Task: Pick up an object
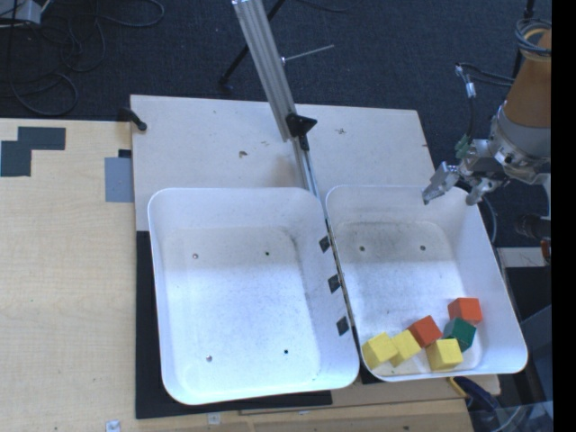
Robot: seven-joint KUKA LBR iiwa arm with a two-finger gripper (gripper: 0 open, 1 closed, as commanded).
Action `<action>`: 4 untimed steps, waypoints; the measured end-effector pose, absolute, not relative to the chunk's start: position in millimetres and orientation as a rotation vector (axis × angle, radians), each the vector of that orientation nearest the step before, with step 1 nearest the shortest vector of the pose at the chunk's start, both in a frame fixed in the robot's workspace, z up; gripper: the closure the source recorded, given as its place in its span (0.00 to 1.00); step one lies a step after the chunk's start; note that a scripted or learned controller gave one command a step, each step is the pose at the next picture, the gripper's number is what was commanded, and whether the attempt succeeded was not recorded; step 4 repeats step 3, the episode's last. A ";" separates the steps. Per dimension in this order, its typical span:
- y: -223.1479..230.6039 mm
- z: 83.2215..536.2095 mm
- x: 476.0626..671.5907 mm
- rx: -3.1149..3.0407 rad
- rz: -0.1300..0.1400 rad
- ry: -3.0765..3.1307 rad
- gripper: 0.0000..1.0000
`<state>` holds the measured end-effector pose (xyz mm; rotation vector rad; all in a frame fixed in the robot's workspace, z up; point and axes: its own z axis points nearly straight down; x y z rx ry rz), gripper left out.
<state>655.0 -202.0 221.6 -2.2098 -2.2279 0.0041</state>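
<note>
The blocks lie nearest the camera, bunched in the front corner of the right bin [504,286], well apart from the claw [457,184] and on the near side of it. The group comprises two yellow blocks [382,347] [444,355], a smaller yellow piece [406,343] between them, two orange-red blocks [425,330] [464,310] and a green block [463,333]. Most touch a neighbour; the green one is wedged among three others.

Risk one: crowding. Fingers descending into this cluster would probably land on block tops or push neighbours aside instead of straddling one piece. The outer yellow block and the upper orange-red block show the most free edge.

Risk two: the bin wall. The cluster sits just beside the curved front rim, so a finger on that side could strike or ride up the slope.

Farther back, the bin floor below the claw is bare; a straight descent from here would likely close on nothing.

The claw hangs over the far rim of the right bin, its two fingers apart, nothing between them. The left bin [171,241] lies well to its side, beyond the divider.

Farthest, a slanted metal rail [266,57] stands behind the bins, apart from the arm.
</note>
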 end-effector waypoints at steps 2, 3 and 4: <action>-49.4 189.0 599.5 -2.211 0.006 -2.218 0.00; -81.3 217.4 616.6 -2.224 0.001 -2.221 0.00; -81.3 217.4 616.6 -2.224 0.001 -2.221 0.00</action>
